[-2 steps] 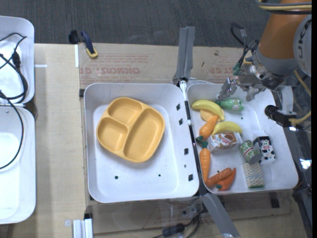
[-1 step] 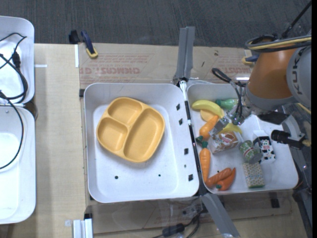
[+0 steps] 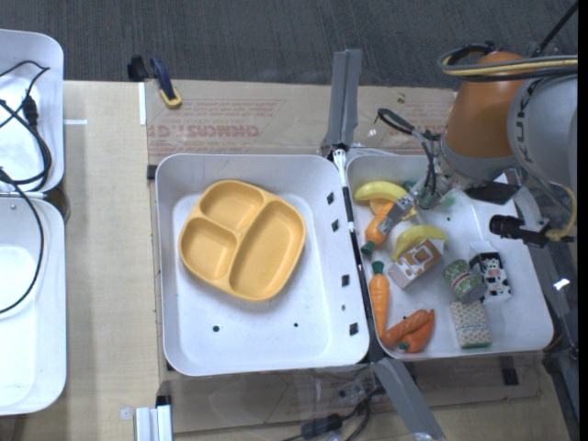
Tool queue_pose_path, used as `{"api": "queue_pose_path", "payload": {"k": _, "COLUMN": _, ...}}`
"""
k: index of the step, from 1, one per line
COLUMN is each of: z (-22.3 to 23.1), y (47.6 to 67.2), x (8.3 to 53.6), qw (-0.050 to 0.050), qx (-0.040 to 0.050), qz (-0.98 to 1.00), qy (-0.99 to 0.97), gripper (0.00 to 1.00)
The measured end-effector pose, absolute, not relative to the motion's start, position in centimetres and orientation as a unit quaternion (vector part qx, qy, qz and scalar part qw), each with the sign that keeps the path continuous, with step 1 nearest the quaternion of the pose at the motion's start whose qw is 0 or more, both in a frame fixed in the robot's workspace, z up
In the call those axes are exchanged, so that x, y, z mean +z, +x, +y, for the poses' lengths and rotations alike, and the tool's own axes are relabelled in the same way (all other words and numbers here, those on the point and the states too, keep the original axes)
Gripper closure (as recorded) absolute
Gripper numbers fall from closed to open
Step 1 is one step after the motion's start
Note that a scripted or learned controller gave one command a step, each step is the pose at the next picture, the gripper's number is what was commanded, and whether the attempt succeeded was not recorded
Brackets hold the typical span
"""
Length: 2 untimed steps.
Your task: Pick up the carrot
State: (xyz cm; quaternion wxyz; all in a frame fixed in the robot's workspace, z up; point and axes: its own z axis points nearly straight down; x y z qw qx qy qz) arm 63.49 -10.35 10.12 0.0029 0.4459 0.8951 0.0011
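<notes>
A yellow plate (image 3: pixel 243 238) with three parts is lying in the left bin (image 3: pixel 184 338). Nothing is sitting on the plate. A grey bar (image 3: pixel 344 99) is standing between the two bins.

The right bin (image 3: pixel 524 329) is holding many toys. The carrot (image 3: pixel 378 294) is lying near the bin's left wall, pointing down toward the front. Two red peppers (image 3: pixel 411 329) are lying just beside its tip. A small box (image 3: pixel 413 263) is lying just to the right of the carrot's top, with a banana (image 3: pixel 420 238) touching it from above. Another banana (image 3: pixel 380 191) is lying farther back. An orange thing (image 3: pixel 386 220) is sitting between the bananas.

The tool (image 3: pixel 425 194) is hanging over the back of the right bin, near the bananas and well apart from the carrot. I cannot tell how it is set. Farther right, a can (image 3: pixel 462 278), a black and white toy (image 3: pixel 493 276) and a green sponge (image 3: pixel 470 324) are sitting together.
</notes>
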Motion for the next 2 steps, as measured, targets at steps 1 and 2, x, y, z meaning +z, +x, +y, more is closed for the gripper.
{"api": "queue_pose_path", "payload": {"k": 1, "z": -10.6, "y": 63.6, "x": 10.9, "qw": 0.006, "qx": 0.0016, "qz": 0.894, "qy": 0.448, "gripper": 1.0}}
{"api": "queue_pose_path", "payload": {"k": 2, "z": -5.5, "y": 56.6, "x": 19.0, "qw": -0.001, "qx": -0.0007, "qz": 0.864, "qy": 0.503, "gripper": 1.0}}
